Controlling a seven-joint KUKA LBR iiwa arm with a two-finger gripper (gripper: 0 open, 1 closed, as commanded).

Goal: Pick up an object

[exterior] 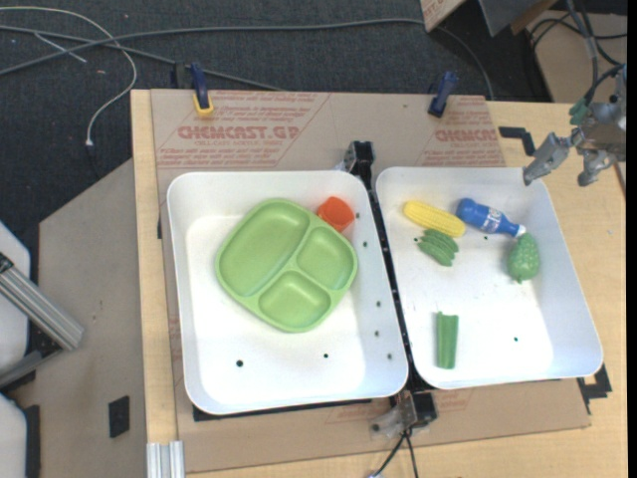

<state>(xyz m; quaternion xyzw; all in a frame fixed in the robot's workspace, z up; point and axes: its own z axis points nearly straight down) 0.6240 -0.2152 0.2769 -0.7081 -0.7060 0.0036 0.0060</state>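
In the camera view, the left bin (199,366) held a glossy light-green divided plate (287,264) with three rounded compartments, and a small orange piece (336,211) touched its upper right rim. The right bin (567,337) held a bumpy yellow corn cob (434,217) just above a ridged green pod (438,247), a blue bottle (486,216) lying on its side, a knobbly green lump (524,257) and a flat green stick (446,340) well apart from the rest. The gripper (565,164) hung over the right bin's upper right corner, its two grey fingers (538,161) spread apart, nothing between them. Both bins sat on printed brown cardboard (299,127) clamped to the bench, with dark carpet (249,28) and loose cables (90,38) beyond.
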